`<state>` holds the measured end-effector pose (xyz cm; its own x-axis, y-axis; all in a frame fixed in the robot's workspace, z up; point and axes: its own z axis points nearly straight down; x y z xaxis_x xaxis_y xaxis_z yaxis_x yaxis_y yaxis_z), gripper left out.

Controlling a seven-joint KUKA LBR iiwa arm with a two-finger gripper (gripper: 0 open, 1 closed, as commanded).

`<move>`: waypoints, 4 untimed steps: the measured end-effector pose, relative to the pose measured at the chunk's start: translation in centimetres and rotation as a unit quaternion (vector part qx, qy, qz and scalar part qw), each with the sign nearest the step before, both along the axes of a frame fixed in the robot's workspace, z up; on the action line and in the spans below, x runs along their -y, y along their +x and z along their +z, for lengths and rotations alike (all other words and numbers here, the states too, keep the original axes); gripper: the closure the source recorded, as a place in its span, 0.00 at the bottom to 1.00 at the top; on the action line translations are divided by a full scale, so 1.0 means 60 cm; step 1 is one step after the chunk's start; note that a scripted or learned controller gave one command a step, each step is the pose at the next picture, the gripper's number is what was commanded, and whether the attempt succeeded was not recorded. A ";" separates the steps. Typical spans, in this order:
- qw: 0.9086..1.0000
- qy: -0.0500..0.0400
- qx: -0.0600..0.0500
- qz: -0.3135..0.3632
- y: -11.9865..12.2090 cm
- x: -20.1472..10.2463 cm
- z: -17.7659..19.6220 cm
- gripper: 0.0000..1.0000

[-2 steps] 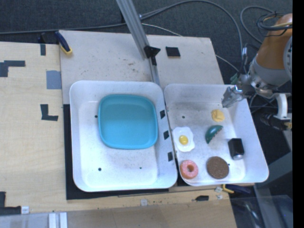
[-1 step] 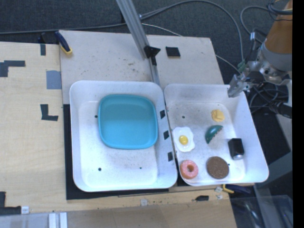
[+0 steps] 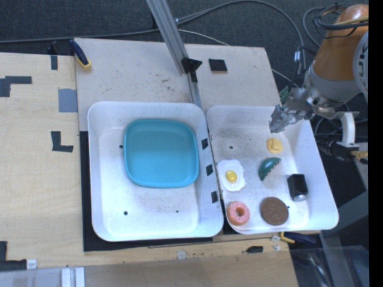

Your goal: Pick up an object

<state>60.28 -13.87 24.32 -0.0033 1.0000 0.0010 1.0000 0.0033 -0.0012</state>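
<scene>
White plastic forms both shallow bins on the worktop [image 3: 36,178]. The left bin [image 3: 105,178] is occupied by a smooth turquoise plate [image 3: 161,153] with rounded corners. The right bin [image 3: 320,208] is shared by small toys — a yellow lump [image 3: 274,144], a teal wedge [image 3: 268,167], a fried egg [image 3: 231,176], a black block [image 3: 297,186], a pink ringed doughnut [image 3: 239,212] and a round brown cookie [image 3: 274,210]. The claw [image 3: 279,123] is seen at that bin's far edge, just above the yellow lump; whether it is open or closed cannot be told, and nothing is seen gripped. A slanted metal rail [image 3: 170,31] is crossed over the board behind.
</scene>
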 end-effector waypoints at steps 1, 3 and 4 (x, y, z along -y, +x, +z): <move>1.000 0.000 0.001 0.000 -0.017 -0.074 0.004 1.00; 1.000 0.000 0.000 0.000 -0.081 -0.251 -0.011 1.00; 1.000 0.000 0.001 0.001 -0.123 -0.331 -0.001 1.00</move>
